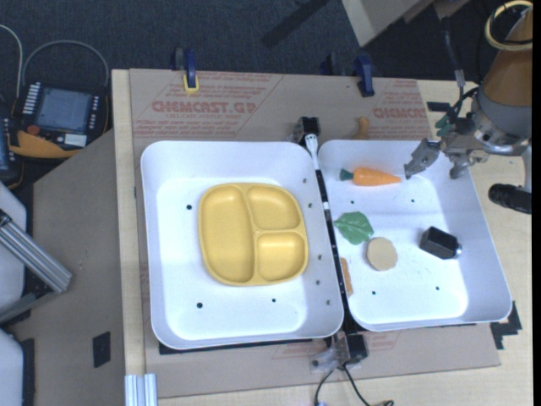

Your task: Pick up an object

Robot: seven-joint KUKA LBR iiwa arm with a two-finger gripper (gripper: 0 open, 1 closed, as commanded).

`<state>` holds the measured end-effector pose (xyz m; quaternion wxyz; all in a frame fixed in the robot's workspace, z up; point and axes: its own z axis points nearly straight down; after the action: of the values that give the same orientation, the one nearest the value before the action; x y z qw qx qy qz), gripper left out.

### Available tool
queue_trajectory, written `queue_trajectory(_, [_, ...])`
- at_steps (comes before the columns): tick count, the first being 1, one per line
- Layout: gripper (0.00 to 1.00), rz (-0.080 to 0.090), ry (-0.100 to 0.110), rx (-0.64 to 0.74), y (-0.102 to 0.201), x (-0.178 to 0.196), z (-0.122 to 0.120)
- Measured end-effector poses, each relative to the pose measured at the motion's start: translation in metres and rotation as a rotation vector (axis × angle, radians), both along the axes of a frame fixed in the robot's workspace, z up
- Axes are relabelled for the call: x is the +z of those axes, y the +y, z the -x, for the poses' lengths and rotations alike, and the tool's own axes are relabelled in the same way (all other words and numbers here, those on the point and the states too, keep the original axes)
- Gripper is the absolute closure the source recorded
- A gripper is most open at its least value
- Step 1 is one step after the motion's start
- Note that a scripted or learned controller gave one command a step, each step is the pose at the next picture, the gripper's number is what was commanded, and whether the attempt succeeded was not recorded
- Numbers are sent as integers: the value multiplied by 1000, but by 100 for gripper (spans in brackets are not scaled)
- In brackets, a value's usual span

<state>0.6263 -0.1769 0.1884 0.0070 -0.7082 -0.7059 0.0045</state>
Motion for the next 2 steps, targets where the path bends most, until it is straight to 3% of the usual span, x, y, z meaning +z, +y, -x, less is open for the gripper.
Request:
queue_trajectory(1, [0, 3, -15, 3, 1, 9, -3])
queue_trajectory(2, [0, 2, -10, 4, 4, -34, -1])
